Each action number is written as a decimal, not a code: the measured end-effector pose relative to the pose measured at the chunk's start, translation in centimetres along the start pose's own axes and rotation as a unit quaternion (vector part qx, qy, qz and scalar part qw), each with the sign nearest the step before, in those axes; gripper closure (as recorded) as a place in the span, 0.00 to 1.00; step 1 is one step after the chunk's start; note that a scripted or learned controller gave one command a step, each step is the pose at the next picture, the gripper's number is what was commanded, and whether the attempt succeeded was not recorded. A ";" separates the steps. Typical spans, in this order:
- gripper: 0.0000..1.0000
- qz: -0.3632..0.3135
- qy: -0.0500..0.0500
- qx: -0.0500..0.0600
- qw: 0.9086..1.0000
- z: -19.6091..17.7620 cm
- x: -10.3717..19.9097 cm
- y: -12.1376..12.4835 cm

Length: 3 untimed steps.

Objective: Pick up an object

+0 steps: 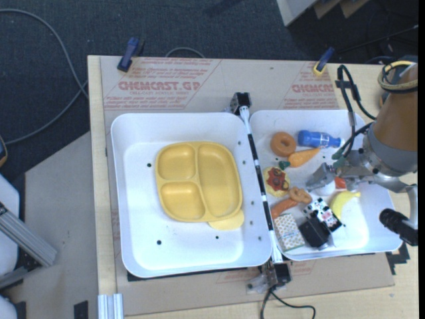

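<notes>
The left bin [133, 178] holds a yellow divided tray [198, 181]. The right bin [372, 238] holds a doughnut [283, 143], blue bottle [319, 139], carrot [305, 157], pizza slice [276, 179], sausage [285, 206], banana [342, 203] and other toys. The gripper [327, 176] hangs near the carrot, just above the banana; its state I cannot tell.

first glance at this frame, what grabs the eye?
The big yellow three-compartment plastic plate sitting in the left white bin. Then the heap of small toys in the right white bin: a brown doughnut, a blue bottle, an orange carrot and a yellow banana. The grey gripper hangs low over that heap from the right.
</notes>
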<state>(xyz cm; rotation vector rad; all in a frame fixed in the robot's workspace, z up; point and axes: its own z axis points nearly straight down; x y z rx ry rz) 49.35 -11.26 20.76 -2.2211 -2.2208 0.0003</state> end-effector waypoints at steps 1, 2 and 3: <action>0.00 0.000 0.000 -0.001 1.000 12.3 1.3 3.2; 1.00 0.001 0.000 -0.002 1.000 11.2 1.3 3.3; 1.00 -0.001 0.000 -0.001 1.000 2.2 6.7 9.5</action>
